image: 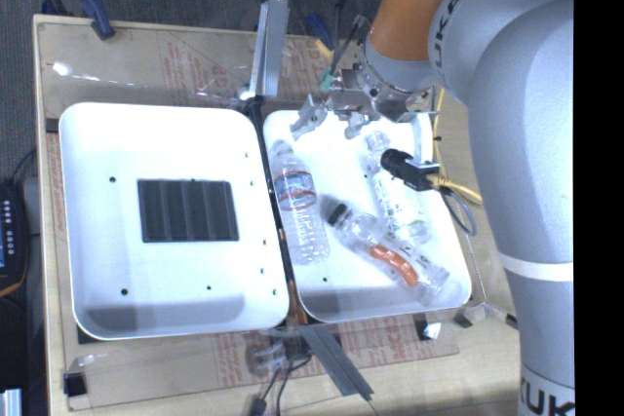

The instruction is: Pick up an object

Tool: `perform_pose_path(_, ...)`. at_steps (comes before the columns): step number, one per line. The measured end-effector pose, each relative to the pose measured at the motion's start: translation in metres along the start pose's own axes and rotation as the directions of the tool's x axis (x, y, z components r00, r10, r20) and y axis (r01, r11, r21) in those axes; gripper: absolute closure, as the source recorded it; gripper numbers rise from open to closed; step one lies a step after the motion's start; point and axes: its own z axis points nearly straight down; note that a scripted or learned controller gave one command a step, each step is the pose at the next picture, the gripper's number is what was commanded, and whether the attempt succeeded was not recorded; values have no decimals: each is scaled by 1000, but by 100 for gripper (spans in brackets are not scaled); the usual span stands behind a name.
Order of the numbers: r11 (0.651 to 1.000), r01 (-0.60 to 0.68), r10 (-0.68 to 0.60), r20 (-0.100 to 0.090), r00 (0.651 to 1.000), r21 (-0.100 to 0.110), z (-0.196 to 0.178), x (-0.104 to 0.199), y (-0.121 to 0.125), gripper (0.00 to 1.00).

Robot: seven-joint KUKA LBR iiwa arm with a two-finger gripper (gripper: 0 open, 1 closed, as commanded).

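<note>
My gripper (331, 119) hangs over the far end of the right bin (322, 302), its two pale fingers spread open with nothing between them. Just below it lies a clear water bottle (298, 202) with a blue and red label, along the bin's left wall. A second clear bottle (392, 195) lies to the right of it. A third clear bottle (375, 237) with a black cap (336, 210) lies slanted toward the near right corner, and an orange piece (395, 260) rests on it.
The left bin (97, 141) holds a dark grey ridged rectangle (187, 209). A metal bar (268, 44) stands at the back between the bins. Blue clamps (97, 15) grip the bench's far edge. The arm's large grey body fills the right side.
</note>
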Motion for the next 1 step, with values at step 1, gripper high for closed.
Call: perform_pose_path(1, 966, -259, 259, 0, 966, -4, -46, 1, -18, 0)
